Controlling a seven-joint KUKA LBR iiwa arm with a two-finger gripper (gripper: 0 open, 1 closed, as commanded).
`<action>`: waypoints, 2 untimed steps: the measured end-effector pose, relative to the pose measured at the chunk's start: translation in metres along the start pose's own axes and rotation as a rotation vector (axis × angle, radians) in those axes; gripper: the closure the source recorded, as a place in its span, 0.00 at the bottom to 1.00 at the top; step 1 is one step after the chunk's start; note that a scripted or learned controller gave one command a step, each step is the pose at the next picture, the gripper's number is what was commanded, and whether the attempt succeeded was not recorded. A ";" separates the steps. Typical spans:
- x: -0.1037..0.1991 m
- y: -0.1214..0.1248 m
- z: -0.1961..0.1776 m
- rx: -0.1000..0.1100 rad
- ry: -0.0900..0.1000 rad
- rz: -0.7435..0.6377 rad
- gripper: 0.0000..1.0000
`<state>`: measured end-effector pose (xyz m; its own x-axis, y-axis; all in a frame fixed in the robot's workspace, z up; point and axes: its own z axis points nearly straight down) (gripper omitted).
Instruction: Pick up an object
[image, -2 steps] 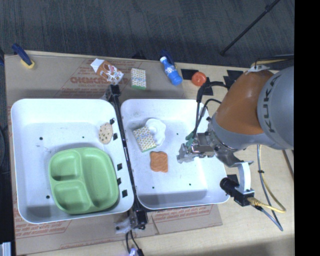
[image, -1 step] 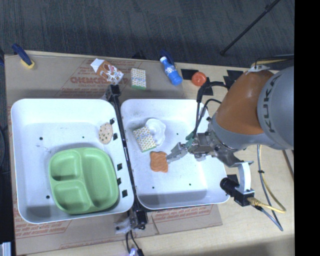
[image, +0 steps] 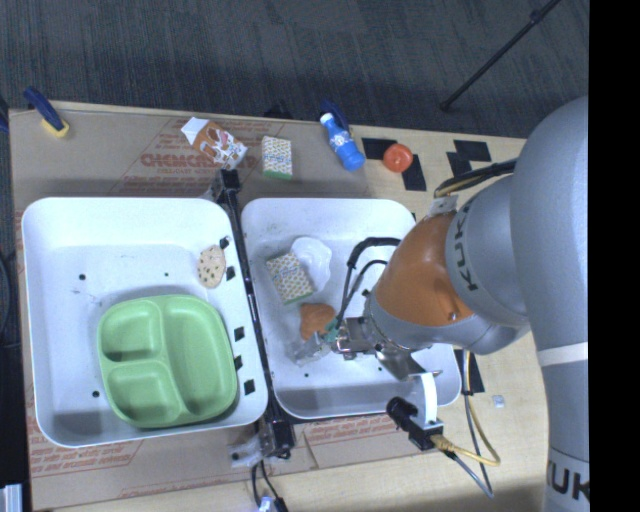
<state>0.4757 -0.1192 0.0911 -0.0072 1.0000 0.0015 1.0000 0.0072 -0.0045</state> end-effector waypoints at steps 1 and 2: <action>0.025 0.001 0.000 0.001 0.001 -0.001 0.00; 0.025 0.001 -0.010 0.001 0.001 -0.006 1.00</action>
<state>0.4768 -0.0943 0.1013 -0.0136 0.9999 0.0027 0.9999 0.0136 -0.0059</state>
